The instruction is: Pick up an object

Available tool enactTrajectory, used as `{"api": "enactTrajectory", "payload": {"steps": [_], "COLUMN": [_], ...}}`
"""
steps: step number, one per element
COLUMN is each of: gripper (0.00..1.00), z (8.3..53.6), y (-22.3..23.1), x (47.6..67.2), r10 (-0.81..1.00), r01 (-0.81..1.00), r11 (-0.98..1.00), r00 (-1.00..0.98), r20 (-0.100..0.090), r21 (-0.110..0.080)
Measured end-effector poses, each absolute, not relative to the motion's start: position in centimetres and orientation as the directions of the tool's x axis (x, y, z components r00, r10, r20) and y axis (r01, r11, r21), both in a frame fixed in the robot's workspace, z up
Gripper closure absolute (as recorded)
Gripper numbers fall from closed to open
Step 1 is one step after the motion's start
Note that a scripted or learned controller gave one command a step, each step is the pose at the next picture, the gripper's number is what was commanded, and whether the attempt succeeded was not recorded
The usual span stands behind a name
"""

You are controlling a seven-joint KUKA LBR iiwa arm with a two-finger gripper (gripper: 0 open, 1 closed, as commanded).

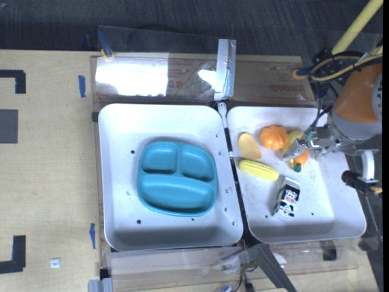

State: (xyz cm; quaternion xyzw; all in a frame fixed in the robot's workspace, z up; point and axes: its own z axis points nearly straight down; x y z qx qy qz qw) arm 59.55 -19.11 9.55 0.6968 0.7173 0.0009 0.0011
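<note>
Pincer [302,146] down in the right bin [322,221], in among the toy food

It sits low beside the orange fruit [273,137] and a small orange-green piece [298,157] — whether it's apart or together, I cannot tell. Best bet: settle squarely over one item, clear of the corn [258,170] and yellow piece [248,145], then lift straight up — slowly

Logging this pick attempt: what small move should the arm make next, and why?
Probably a short lift straight up to test the grasp. The end effector sits low in the right bin among the orange fruit and a small orange piece, close beside the corn. Whether anything is gripped is unclear, and a lift would show it.
</note>
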Motion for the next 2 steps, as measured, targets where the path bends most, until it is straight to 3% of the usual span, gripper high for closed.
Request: {"api": "enactTrajectory", "payload": {"steps": [1, 2], "gripper": [1.0, 1.0], "z": [10.4, 20.6], "y": [-19.1, -13.7], "x": [59.6, 57.7], "r10": [1.0, 0.988], "r01": [1.0, 0.988], "r11": [0.028, 0.156], "r00": [-0.028, -0.156], "r20": [0.0, -0.002], "r21": [0.003, 0.008]}}
